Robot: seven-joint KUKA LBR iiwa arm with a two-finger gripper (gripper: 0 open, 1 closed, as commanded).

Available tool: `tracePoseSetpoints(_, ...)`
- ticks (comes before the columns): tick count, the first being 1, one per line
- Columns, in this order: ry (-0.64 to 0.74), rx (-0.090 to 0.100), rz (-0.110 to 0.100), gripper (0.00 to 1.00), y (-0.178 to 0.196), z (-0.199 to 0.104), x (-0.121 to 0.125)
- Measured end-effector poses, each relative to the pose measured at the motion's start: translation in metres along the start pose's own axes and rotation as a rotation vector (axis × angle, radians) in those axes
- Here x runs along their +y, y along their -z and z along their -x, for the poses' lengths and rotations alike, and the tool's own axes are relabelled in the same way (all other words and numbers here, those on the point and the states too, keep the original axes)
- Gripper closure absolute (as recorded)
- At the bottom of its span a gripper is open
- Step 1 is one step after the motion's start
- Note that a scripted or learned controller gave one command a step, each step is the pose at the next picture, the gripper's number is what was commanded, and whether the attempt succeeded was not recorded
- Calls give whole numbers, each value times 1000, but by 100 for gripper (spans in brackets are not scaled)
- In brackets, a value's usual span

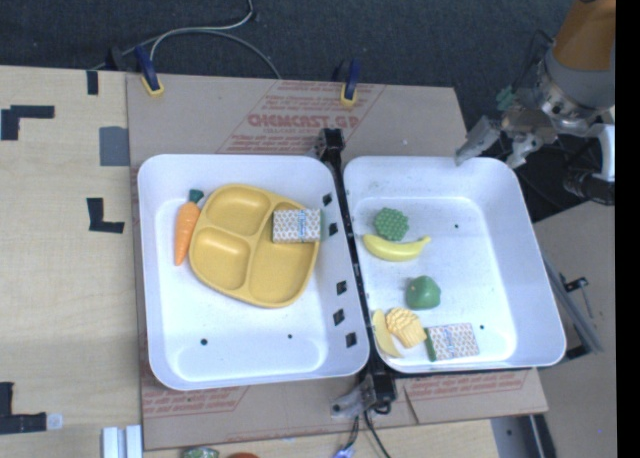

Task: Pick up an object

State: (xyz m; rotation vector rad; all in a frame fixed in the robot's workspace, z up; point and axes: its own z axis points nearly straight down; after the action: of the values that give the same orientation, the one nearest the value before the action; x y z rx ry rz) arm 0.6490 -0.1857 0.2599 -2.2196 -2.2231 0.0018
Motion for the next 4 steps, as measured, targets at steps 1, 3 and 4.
tracePoseSetpoints(1, 0, 2, -3, 0, -73, -50, -71)
tracePoseSetpoints(3, -1, -3, 8, 0, -173, -76, -131)
tracePoseSetpoints(4, -1, -1, 7, 100, -164, -76, -131)
